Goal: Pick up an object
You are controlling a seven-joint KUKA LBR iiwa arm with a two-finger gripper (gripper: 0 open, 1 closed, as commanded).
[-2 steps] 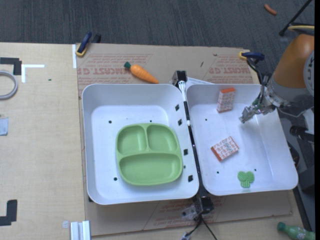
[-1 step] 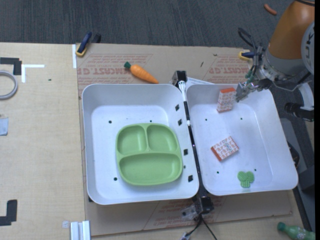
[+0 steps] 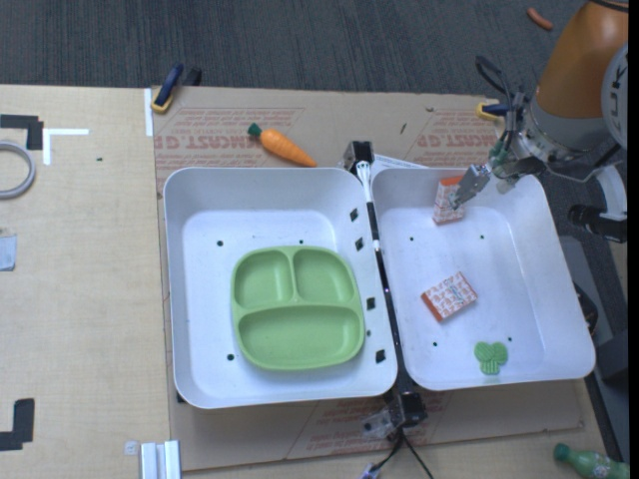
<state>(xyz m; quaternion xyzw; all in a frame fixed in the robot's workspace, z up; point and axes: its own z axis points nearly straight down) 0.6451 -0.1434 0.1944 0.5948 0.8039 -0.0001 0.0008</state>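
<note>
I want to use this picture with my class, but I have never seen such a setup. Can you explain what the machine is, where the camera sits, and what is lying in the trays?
One camera looks down at a slant on a bench with two shallow white bins. The grey arm with the orange band is a robot reaching in from the right; its tool is at a small carton at the top of the right bin. I cannot tell whether it is gripping it. That bin also holds a flat orange packet and a small green piece. The left bin holds a green divided plate. A toy carrot lies outside on the cardboard.
</note>
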